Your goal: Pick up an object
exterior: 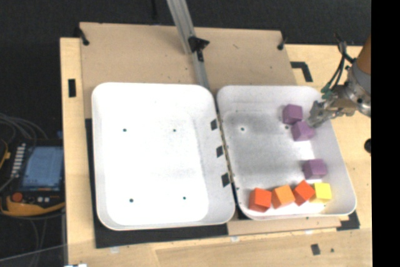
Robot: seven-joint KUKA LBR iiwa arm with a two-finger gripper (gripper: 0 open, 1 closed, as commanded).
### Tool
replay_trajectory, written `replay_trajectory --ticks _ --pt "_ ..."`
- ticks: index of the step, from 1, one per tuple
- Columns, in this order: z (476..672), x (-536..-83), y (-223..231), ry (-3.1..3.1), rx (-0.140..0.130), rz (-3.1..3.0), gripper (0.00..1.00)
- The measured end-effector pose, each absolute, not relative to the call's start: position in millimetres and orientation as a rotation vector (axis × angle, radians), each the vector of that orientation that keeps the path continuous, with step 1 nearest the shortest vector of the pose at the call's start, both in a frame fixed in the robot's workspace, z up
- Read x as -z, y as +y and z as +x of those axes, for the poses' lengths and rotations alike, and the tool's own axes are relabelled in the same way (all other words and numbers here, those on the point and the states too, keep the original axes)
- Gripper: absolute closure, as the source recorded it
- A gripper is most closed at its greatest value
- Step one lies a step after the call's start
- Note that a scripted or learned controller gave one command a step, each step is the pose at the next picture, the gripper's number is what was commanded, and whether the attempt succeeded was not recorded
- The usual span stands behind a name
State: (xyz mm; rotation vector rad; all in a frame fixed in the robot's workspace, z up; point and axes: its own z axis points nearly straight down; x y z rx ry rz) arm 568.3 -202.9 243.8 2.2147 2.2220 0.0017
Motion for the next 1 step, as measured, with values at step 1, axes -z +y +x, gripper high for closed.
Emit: replay_trajectory --ticks 1 --pt "569.3 -275.5 -204.3 2.223 -0.004 2.213 1.00"
